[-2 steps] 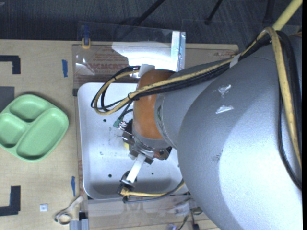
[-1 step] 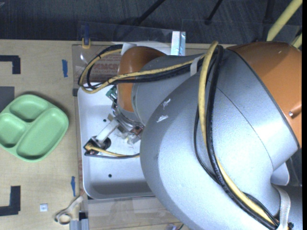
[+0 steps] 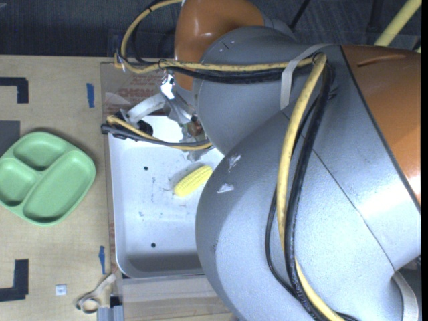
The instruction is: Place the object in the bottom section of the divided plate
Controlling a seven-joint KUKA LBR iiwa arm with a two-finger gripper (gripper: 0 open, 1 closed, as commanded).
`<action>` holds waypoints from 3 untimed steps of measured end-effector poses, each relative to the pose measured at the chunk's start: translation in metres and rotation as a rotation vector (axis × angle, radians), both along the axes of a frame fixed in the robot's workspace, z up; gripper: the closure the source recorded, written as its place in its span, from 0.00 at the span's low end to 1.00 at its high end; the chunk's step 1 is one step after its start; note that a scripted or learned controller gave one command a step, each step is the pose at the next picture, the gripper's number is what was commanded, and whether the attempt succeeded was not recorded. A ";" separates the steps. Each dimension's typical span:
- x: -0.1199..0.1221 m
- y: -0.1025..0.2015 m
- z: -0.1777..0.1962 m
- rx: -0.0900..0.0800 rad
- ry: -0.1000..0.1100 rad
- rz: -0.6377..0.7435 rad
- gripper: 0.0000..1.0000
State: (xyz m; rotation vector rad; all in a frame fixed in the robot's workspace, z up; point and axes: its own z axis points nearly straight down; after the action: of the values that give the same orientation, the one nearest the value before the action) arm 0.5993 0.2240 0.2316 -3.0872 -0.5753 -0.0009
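Observation:
A green divided plate [image 3: 45, 177] lies on the wooden bench at the left, with two small sections at its upper left and one long section at its lower right. A yellow corn cob [image 3: 192, 180] lies in the white bin [image 3: 144, 246], partly tucked under the arm's grey body. The gripper [image 3: 189, 136] reaches down into the bin's upper part, just above the corn, and the arm's bulk covers its fingertips. Nothing can be seen held.
The large grey and orange arm [image 3: 307, 166] covers the right half of the view and much of the bin. Yellow and black cables [image 3: 144, 131] loop near the wrist. Blue tape marks [image 3: 90, 95] and black markers [image 3: 20, 89] sit on the bench.

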 end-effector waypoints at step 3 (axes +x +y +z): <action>0.059 0.001 0.010 -0.001 0.004 0.171 1.00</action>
State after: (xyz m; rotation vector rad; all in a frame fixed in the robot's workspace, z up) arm 0.6579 0.2252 0.2420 -3.0267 -0.8368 0.0052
